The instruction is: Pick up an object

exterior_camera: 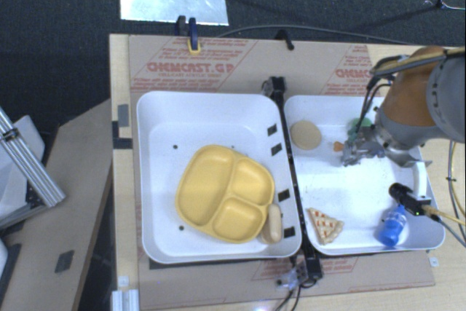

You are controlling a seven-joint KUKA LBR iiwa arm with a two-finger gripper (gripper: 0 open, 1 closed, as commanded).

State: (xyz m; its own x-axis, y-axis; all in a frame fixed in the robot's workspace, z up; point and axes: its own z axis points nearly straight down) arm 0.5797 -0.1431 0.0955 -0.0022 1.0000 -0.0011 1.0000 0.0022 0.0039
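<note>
- The grey arm with the orange band (pixel 408 95) is in from the right, wrist low over the right-hand shallow white bin (pixel 364 244), and the two-finger gripper (pixel 352 154) is down at the bin's upper middle.
- Is it parted or closed? I cannot tell; the tip is a small dark cluster from this angle, and nothing can be made out inside it.
- Just beside the tip, on its left, sits a tiny orange bit (pixel 338 146), with something small and green (pixel 354 129) right above. Too small to name either.
- That orange bit looks the likeliest target: it lies to the left of the tip, near enough that I can't say whether they touch.
- Further left, the round tan disc (pixel 306 135) lies flat, clearly apart from the tip.
- Toward the near edge: a triangular waffle-patterned wedge (pixel 325 225), point aimed at the back-left, and a blue bottle-like object (pixel 392 229) in the near right corner, both well apart from the tip.
- The left white bin (pixel 167 120) holds a yellow divided plastic tray (pixel 226 193) with a beige oblong roll (pixel 273 223) touching its near right rim.
</note>
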